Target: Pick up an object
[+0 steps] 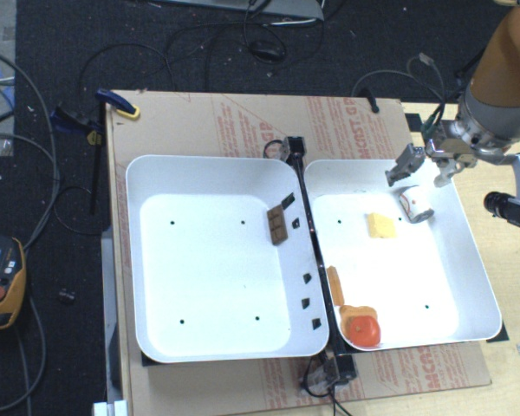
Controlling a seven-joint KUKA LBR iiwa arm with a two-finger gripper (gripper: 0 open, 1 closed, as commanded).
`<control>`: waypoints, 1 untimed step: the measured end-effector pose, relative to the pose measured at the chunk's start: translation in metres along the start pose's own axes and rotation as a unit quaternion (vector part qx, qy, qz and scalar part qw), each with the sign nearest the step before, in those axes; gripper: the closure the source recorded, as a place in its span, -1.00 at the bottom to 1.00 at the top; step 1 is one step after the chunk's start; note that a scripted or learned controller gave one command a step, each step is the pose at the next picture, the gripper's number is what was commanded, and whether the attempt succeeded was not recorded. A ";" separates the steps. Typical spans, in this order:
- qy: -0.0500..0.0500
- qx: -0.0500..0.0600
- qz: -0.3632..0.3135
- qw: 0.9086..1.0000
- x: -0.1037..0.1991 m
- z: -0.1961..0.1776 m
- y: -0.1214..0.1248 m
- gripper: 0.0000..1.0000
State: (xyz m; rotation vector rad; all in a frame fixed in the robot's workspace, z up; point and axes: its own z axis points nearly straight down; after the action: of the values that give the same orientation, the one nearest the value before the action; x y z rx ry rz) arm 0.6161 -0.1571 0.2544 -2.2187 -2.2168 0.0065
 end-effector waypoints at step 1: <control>0.000 -0.003 0.000 1.000 0.000 -0.004 0.001 -1.00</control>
State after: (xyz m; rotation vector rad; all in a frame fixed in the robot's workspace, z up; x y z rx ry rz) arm 0.6173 -0.1568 0.2582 -2.2216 -2.2217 -0.0002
